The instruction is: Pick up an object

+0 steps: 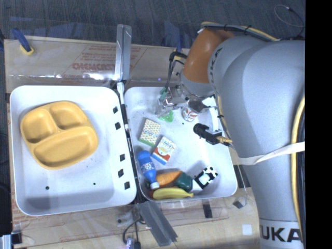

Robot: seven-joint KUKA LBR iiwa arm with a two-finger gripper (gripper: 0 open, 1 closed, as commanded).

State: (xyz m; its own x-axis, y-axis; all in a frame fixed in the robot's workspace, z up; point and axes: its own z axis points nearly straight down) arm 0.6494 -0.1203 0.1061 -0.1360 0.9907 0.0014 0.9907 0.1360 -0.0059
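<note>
My big grey arm [259, 97] says "UKA" low down, and it reaches over the right bin [228, 154]. My gripper [167, 105] hangs by a small green thing [166, 115] near the bin's top, and I cannot tell if it grips
</note>
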